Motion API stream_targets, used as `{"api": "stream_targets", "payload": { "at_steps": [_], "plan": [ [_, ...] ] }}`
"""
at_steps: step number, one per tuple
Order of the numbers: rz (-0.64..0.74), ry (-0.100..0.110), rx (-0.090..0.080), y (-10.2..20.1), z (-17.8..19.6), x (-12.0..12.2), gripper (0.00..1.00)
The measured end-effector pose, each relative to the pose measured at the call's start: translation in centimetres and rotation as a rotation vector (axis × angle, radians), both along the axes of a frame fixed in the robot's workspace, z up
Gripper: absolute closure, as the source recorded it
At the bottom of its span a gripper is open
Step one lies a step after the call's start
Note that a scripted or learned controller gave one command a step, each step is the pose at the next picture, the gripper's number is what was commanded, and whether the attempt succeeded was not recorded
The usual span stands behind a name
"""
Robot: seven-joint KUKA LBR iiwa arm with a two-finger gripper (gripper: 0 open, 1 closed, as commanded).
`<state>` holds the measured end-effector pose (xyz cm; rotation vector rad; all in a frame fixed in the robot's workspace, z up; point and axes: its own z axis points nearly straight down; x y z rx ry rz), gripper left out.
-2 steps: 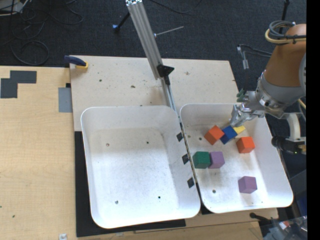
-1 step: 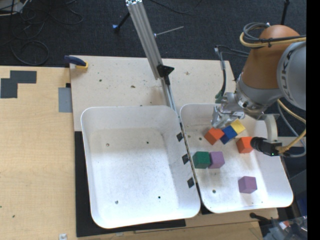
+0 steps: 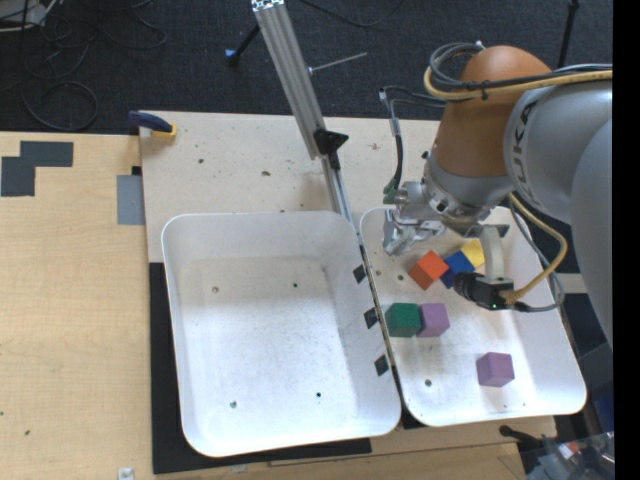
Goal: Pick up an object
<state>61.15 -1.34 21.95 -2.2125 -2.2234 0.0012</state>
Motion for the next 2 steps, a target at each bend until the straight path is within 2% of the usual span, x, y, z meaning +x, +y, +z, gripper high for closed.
{"api": "stream_targets", "payload": {
  "at_steps": [1,2],
  "plan": [
    [-0.002,-0.002,-0.002,4.4,-0.5,0.8,1.0],
    [0.0,-0.003,0.0,10.4,0.6,2.0,1.0]
  ]
}}
